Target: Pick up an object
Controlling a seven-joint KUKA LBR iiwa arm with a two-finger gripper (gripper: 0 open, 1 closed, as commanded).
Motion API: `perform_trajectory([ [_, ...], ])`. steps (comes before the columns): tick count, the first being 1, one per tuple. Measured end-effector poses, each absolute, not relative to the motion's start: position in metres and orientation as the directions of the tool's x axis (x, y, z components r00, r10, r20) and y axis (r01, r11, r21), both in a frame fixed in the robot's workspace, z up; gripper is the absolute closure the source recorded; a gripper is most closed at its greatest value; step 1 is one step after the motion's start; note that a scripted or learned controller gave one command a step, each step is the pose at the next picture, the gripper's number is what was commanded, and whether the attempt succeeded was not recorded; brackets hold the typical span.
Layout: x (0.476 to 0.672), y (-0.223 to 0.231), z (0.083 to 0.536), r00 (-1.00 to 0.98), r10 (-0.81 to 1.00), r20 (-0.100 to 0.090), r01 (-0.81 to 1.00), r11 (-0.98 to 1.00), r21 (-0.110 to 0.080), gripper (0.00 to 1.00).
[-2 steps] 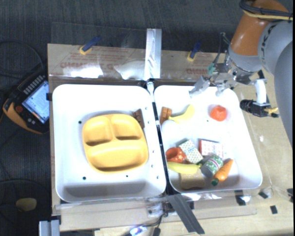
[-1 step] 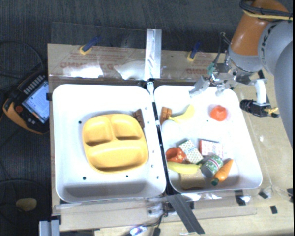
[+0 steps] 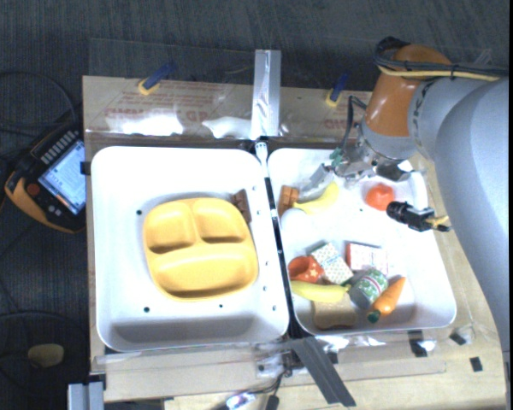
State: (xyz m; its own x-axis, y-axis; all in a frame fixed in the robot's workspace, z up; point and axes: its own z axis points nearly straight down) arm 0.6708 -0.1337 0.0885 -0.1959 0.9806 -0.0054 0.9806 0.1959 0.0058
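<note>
**Currently: pincer low at the far end of the right-hand bin**

Arm pose: the grey arm point(image 3: 470, 135) enters from the right of the view. Its orange band point(image 3: 392, 101) sits above the far right corner of the right-hand bin point(image 3: 445, 310). The wrist slants down and to the left, so the pincer point(image 3: 325, 176) sits low over the far part of that bin, close to the wall shared by the two bins. I cannot tell whether the pincer is spread or pressed together. Nothing is seen held in it.

Nearest things: a yellow banana point(image 3: 322, 196) lies just beside the pincer, on its near side; contact cannot be judged. A small brown piece point(image 3: 289, 196) lies at the banana's left end, against the bin wall. A round red-orange fruit point(image 3: 379, 196) lies to the right, apart from the banana.

Right-hand bin, near half: a tight cluster.
- red piece point(image 3: 303, 267)
- checkered box point(image 3: 332, 263)
- red-and-white box point(image 3: 363, 254)
- green-labelled can point(image 3: 368, 287)
- carrot point(image 3: 391, 295), touching the can
- second yellow banana point(image 3: 318, 292), along the front of the cluster

Left-hand bin point(image 3: 111, 229): a yellow divided tray point(image 3: 201, 246) at centre, with a small brown thing point(image 3: 239, 202) at its far right corner.

Surroundings: both bins rest on the table point(image 3: 460, 263). Two blue clamps point(image 3: 156, 77) hold a clear sheet at the far edge. An orange-edged handset point(image 3: 56, 178) lies on the floor to the left.
</note>
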Motion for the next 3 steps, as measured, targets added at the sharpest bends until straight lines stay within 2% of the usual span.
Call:
perform_trajectory([
  [1, 0.669, -0.122, 0.088, -0.285, 0.958, -0.008, 0.958, 0.285, 0.001, 0.0],
  [2, 0.671, -0.122, 0.1, -0.285, 0.959, -0.01, 0.959, 0.285, 0.007, 1.0],
  [3, 0.669, -0.077, 0.185, -0.371, 0.929, -0.003, 0.929, 0.371, 0.0, 1.0],
])
